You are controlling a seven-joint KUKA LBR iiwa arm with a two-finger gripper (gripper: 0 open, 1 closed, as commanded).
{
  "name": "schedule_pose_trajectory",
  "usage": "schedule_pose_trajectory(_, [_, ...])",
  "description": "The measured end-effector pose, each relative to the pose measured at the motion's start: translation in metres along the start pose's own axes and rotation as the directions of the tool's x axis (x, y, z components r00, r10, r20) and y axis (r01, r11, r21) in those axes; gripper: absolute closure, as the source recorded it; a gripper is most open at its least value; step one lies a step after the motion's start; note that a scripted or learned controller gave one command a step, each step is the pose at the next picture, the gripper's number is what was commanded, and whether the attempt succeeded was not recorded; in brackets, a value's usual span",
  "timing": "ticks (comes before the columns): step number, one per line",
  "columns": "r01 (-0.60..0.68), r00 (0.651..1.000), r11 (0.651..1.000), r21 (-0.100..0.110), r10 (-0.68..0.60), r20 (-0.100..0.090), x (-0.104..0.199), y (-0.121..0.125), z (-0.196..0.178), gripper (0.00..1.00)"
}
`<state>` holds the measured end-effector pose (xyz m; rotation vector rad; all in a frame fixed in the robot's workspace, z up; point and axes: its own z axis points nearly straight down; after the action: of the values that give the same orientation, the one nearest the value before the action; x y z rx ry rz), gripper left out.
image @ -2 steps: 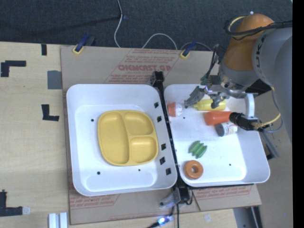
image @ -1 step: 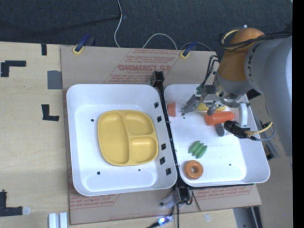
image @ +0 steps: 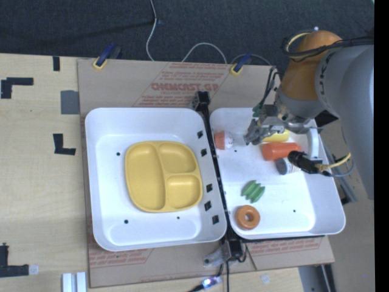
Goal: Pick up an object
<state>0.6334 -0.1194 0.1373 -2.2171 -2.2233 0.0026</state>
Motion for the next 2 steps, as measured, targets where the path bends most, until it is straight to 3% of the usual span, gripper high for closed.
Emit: schedule_pose_trajectory(2, [-0.001, 1.000, 1.000, -0.005, 0.001, 0.000, 0.003, -0.003, -0.104, 1.00])
